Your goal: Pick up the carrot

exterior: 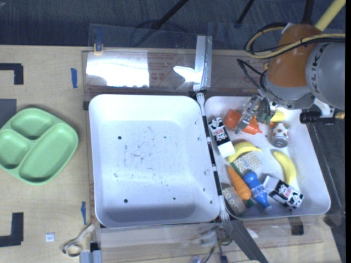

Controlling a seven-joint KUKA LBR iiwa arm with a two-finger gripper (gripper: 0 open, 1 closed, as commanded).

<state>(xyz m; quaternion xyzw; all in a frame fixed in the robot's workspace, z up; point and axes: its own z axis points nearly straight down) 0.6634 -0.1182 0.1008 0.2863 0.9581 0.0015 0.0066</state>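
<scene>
**Gripper low in right bin, carrot at near-left corner**

Left bin (148, 158) w/ bare floor. Right bin (318, 201) full of toys. Arm (307, 59) comes in over its far-right corner. Gripper (253, 113) near far edge; fingers: can't tell. Banana (286, 167) by right side. Carrot (238, 183) near left wall, apart from gripper.

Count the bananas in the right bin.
2. One banana lies mid-bin beside the carton; the other banana lies nearer the right wall. More may hide under the clutter.
</scene>
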